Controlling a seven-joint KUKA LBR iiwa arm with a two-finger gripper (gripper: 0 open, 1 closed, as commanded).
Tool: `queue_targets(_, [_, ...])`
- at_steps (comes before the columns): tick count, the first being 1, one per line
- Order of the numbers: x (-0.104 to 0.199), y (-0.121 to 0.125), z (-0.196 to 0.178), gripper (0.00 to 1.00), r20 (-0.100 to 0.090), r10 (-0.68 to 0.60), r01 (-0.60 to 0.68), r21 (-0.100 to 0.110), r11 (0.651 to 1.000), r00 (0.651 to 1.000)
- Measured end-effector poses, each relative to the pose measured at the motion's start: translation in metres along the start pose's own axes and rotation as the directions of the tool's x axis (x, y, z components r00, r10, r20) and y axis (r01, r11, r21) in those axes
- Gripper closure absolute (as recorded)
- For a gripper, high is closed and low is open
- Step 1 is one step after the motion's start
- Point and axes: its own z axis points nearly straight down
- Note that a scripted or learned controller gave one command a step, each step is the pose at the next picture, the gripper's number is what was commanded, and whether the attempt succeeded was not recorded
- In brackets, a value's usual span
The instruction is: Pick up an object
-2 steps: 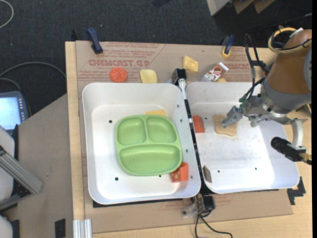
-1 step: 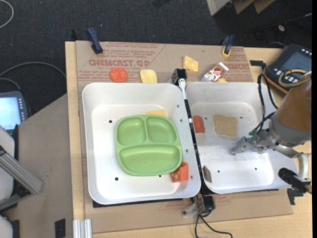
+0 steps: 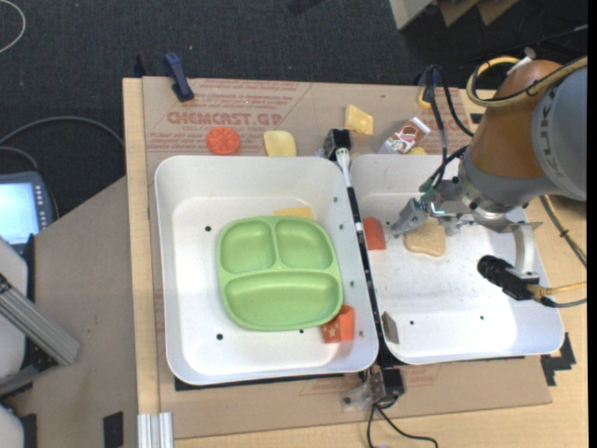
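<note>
Hand (image 3: 411,219) beside tan piece (image 3: 427,242) | right bin (image 3: 466,315), near left wall | grip: cannot tell

arm (image 3: 564,129): big, round and grey
band (image 3: 508,133): wide, orange and a bit shiny
gripper (image 3: 408,220): small, made of grey metal
cable (image 3: 446,168): thin and black

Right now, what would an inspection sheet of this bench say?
Surface: cardboard-topped bench bearing two white bins, left bin and right bin.
Job's things: green divided plate with an orange block at its corner in the left bin; second orange block and tan toast-like piece in the right bin.
Clutter: orange disc, yellow piece and small carton behind the bins.
Hand: the hand is low over the right bin, beside the tan piece; nothing seen held.
Cables: black wires at the front edge.
Surroundings: dark carpet, lit screen at left.
</note>
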Motion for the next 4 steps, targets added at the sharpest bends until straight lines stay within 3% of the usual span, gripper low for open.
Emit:
queue_targets(1, [-0.069,0.02,0.037,0.0,0.005,0.014,-0.015,0.007,1.0,1.0])
queue_targets(2, [-0.109,-0.101,0.065,0.0,0.0,0.022,-0.022,0.023,0.999,1.0])
queue_targets(3, [-0.016,-0.044,0.023,0.0,0.0,0.001,-0.001,0.003,1.0,1.0])
queue_targets(4, [-0.095,0.076,0.066,0.0,0.008,0.01,-0.01,0.001,1.0,1.0])
